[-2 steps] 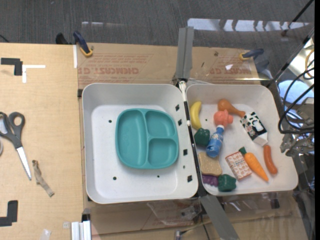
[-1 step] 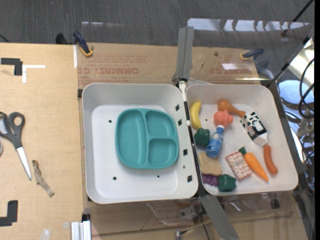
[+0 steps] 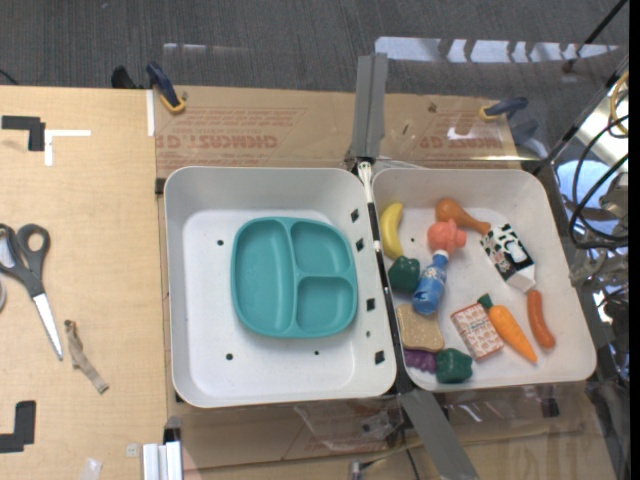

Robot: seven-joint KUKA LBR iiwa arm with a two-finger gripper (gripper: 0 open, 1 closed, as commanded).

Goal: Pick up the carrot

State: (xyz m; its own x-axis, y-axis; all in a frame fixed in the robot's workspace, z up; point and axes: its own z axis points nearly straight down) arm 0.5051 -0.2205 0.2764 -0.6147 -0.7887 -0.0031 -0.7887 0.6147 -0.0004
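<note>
Here, carrot (image 3: 512,334) lying near right in the right bin (image 3: 560,230), just beside a red sausage (image 3: 540,320), teal plate (image 3: 295,277) in the left bin (image 3: 190,298).

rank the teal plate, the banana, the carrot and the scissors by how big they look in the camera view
1. teal plate, clearly largest
2. scissors
3. carrot and banana: they look about alike in length, too close to rank

The scissors lie outside the bins on the bench, so nearness may skew their place a little.
</note>
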